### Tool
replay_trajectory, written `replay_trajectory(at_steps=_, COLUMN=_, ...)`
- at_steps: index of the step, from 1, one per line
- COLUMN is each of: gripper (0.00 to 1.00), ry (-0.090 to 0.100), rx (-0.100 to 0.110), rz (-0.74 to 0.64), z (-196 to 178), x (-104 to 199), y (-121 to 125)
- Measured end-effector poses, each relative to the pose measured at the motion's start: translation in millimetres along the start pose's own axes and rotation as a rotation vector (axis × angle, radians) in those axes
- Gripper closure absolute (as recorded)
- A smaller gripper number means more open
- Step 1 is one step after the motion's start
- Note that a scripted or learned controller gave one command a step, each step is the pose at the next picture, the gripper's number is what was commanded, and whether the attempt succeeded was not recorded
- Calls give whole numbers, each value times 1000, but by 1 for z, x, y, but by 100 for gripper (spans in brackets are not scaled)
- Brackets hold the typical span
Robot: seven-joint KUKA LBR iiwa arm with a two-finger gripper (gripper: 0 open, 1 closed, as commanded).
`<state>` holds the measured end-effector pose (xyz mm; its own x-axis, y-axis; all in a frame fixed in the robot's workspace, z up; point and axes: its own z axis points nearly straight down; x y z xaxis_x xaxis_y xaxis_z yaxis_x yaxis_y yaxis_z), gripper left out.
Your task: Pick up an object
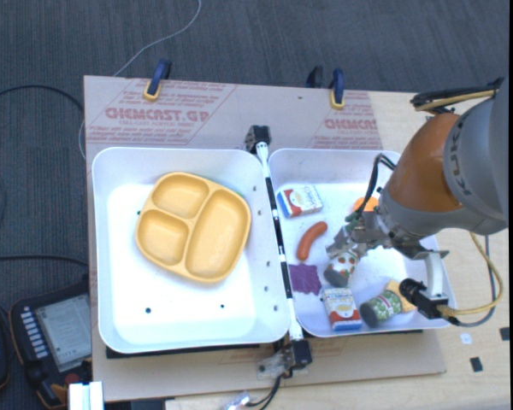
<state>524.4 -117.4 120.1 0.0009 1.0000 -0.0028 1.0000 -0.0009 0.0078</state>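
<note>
My gripper (345, 248) hangs low in the right bin (325, 165), near its middle. Right under its tip lies a small grey and red object (339, 271), touching or nearly touching the gripper. An orange-red sausage (311, 239) lies just to the left. A red and white carton (299, 200) sits at the bin's upper left, and a purple piece (304, 278) rests by the left wall. Near the front rim are a small white and red box (343, 307) and a green bottle (384, 306) lying on its side. The arm partly hides an orange item (364, 203).
The left bin (120, 297) holds a yellow divided plate (193, 225). A metal rail (274, 220) runs between the two bins. The orange-banded arm (432, 173) covers the right bin's right side. Blue clamps (160, 75) hold the back board.
</note>
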Motion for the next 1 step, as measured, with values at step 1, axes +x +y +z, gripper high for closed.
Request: replay_trajectory(at_steps=1, gripper=100, ry=3, rx=11, rz=-3, z=-63, x=64, y=-22)
